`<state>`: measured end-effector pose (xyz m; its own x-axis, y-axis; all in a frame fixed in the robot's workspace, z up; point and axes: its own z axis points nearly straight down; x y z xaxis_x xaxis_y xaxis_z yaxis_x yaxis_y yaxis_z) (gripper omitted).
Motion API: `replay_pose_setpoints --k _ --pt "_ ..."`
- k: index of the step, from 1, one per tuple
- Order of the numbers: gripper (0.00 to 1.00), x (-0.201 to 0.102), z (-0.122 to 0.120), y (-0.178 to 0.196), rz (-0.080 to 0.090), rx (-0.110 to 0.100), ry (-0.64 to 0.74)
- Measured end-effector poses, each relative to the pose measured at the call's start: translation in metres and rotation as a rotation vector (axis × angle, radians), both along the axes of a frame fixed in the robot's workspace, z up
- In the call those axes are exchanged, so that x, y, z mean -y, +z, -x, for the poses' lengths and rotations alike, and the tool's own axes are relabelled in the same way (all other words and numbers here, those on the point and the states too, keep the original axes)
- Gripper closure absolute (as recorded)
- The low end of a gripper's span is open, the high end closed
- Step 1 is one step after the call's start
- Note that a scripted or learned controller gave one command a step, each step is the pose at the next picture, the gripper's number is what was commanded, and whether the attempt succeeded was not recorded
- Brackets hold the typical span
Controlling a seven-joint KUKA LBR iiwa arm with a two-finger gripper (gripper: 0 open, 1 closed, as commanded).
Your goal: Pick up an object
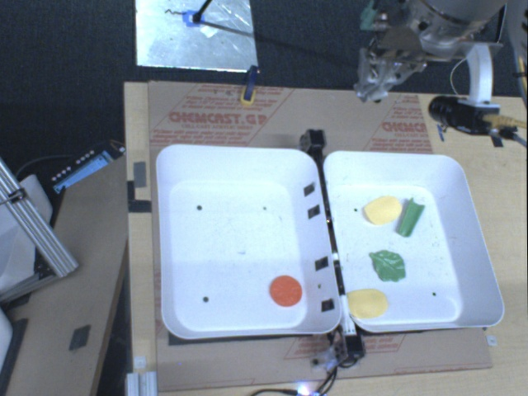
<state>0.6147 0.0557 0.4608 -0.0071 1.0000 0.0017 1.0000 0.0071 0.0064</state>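
From my remote seat I see the arm [450, 2] as a bulky grey-silver body with a rounded metallic housing and an orange band at its very top edge. Below that the gripper [375, 85] is a cluster of dull grey metal parts, too blurred for me to make out its details. A small green piece sits on its upper left side. A white curved cable [478, 68] loops beside the housing, and thin dark wires trail upward.
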Motion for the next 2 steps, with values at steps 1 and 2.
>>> replay_pose_setpoints --k 1,2 --pt "1.00 -0.035 0.042 0.040 -0.001 -0.001 0.001" --pt "1.00 -0.063 0.113 0.077 -0.002 -0.002 0.002"
